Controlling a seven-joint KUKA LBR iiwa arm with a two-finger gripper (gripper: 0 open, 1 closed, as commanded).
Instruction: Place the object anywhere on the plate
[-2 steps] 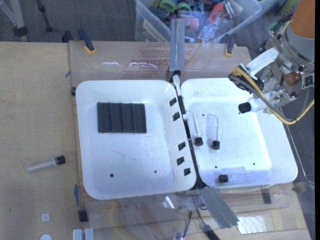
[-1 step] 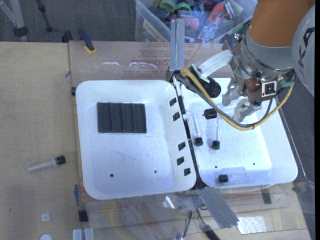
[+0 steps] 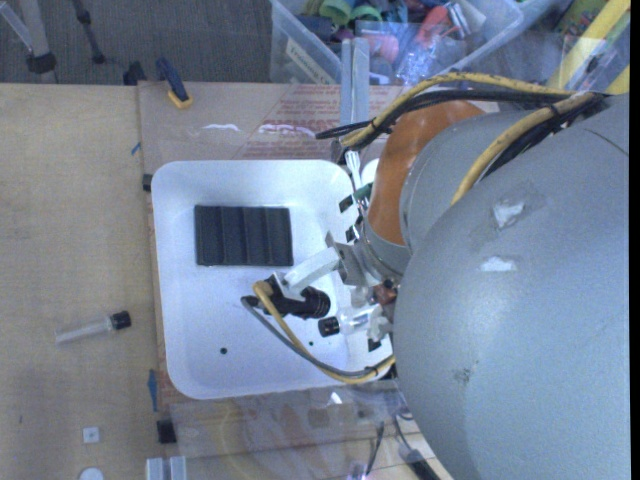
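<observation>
hand (image 3: 362,303) hangs over the bin's (image 3: 200,318) right side, half under my arm (image 3: 500,298); can't tell if it's open or closed. black block (image 3: 243,235) lies flat nearby.

Too small to name: dark speck (image 3: 222,349) in white bin (image 3: 175,298). Half buried under grey arm (image 3: 520,298) (right side): bin rim, seemingly gripper (image 3: 366,316).

Lab: robot arm (image 3: 520,298), white bin (image 3: 200,308)
</observation>
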